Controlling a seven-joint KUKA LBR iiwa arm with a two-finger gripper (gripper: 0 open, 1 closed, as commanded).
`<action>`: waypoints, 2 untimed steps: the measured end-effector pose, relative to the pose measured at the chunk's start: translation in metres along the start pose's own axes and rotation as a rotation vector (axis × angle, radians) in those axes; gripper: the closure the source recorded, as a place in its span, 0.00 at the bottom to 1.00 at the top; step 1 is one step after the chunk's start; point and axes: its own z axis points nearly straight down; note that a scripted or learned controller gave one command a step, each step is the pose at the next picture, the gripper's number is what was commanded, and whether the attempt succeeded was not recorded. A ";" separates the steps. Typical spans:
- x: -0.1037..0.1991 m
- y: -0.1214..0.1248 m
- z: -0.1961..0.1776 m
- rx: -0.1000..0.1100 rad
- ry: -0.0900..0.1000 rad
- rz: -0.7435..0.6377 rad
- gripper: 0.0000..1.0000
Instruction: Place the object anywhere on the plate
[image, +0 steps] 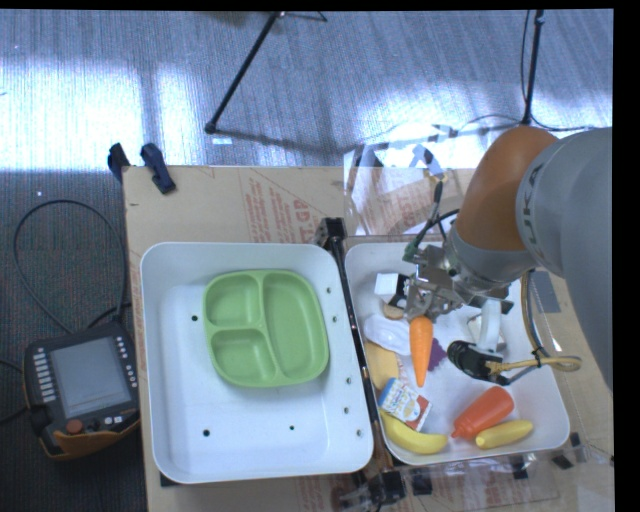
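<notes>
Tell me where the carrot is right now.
The carrot is in the right bin, hanging tip-down directly below the gripper, with the small carton and a banana beneath it, nearer the camera.

Left bin (175, 420): your only obstacle is the green divided plate (267, 327), upper middle; bare floor runs all round it, widest along the near edge and left side. Right bin (556, 405) is tight for you: carrot (421, 348) upright in the middle under the gripper (428, 297), snack packet (403, 403) and banana (415, 436) near the front left, orange bottle (482, 411) and a second banana (504, 433) front right. The arm (530, 205) blocks the bin's far right corner.
</notes>
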 end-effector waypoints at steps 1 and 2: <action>0.088 0.002 0.000 -0.003 0.003 0.006 1.00; 0.086 0.002 0.000 -0.003 0.001 0.006 0.00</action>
